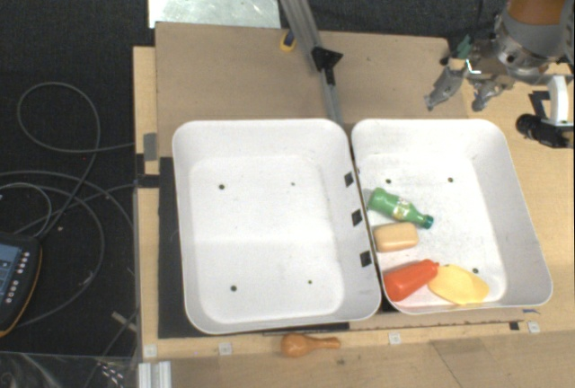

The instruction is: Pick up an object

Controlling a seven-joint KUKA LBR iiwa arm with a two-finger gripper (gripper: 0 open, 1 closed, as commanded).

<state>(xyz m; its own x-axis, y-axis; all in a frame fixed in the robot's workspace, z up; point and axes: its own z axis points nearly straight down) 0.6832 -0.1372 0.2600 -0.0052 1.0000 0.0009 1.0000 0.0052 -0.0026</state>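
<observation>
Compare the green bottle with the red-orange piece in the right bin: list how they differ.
The small green plastic bottle lies higher in the right white bin, its neck pointing right; the red-orange tapered plastic piece lies near the bin's lower rim, its narrow end pointing lower left. The green bottle touches no other item, as far as I can tell, while the red-orange piece sits against the yellow item. Both lie on their sides near the left wall.

Lab: bench bins (260,135), floor cables (54,144)
</observation>
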